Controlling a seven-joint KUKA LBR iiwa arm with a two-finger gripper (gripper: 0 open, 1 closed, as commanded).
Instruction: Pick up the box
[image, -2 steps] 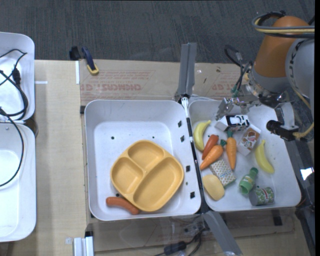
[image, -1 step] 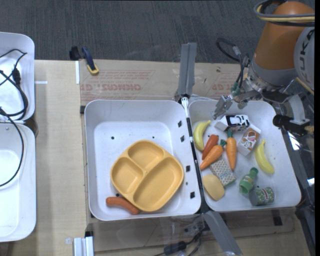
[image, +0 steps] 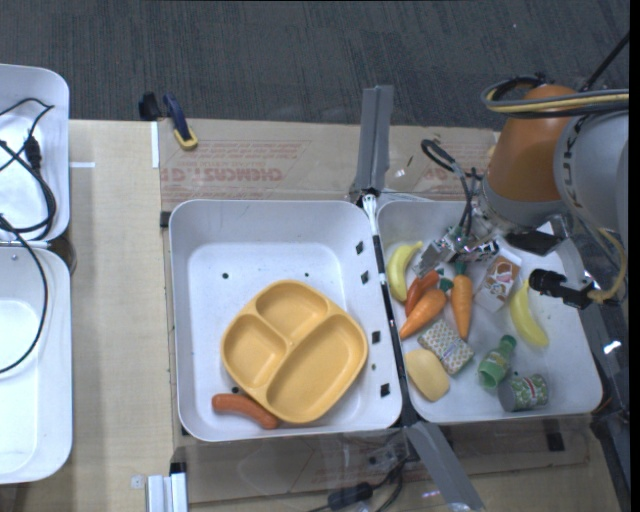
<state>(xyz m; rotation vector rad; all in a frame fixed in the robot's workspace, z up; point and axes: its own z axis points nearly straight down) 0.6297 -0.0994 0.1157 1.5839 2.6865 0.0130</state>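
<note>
1. The arm (image: 560, 150) reaches in from the right over the far part of the right bin (image: 590, 395); its gripper (image: 462, 243) hangs low over the crowded middle of that bin; whether it is spread or pressed together I cannot tell, since the metal parts blur into the clutter beneath.

2. The box (image: 498, 279), a small white carton with red print, lies just right of the gripper, tilted, between an upright carrot (image: 461, 303) on its left and a banana (image: 527, 313) on its right; nothing shows it pinched.

3. Risk of a wrong catch: two more carrots (image: 420, 303), a second banana (image: 400, 268) and the box sit packed together, so a descent slightly to the left would likely close on a carrot instead.

4. Risk of a slip: the box lies askew, so the grip may meet a corner and push it aside toward the banana.

5. Risk of dragging: neighbours touching the box could be nudged or lifted with it; the yellow divided plate (image: 295, 350) and sausage (image: 243, 407) in the left bin (image: 190, 300) lie well apart and seem safe.
</note>
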